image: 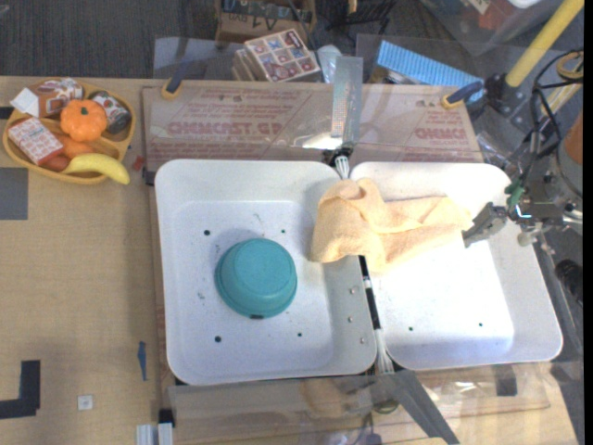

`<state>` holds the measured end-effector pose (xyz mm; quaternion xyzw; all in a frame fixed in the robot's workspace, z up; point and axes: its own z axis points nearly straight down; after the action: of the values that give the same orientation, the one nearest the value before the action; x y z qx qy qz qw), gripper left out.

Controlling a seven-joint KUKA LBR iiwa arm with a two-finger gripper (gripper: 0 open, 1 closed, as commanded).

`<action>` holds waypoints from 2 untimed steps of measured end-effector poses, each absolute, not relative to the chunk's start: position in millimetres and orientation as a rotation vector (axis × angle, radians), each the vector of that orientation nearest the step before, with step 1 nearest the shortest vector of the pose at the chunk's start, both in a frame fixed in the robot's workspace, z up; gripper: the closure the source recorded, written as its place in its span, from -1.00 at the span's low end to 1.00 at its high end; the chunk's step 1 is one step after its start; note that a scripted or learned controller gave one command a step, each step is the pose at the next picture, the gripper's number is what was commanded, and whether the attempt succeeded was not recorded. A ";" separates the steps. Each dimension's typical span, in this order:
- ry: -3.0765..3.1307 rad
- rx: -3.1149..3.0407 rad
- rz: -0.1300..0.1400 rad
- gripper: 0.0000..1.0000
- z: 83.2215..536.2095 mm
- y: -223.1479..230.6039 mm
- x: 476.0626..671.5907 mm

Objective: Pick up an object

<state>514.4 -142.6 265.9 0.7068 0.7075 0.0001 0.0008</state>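
Bench timber runs along the near edge, and just beyond it sit the two shallow white plastic bins, the left bin and the right bin, touching along a central seam. Nearest of the loose things is the round teal plastic bowl, turned upside down in the near-left part of the left bin. A little farther, the crumpled pale-yellow cloth towel is draped across the seam, its bunched end in the left bin and its flatter tail reaching right into the right bin; its long axis runs left to right. The two-finger claw hangs over the right bin's far-right part, just beside the towel's right-hand tip, and I cannot tell whether it is parted or closed, nor whether it touches the cloth. So the towel lies directly left of the claw, end-on, which likely makes that tail the handiest target. At the far left, well apart, rests a yellow dish of toy food.
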 end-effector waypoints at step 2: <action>2.029 2.394 0.001 -1.00 277.9 -117.8 609.5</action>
<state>609.5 -117.8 277.9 0.7630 0.6464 0.0005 0.0017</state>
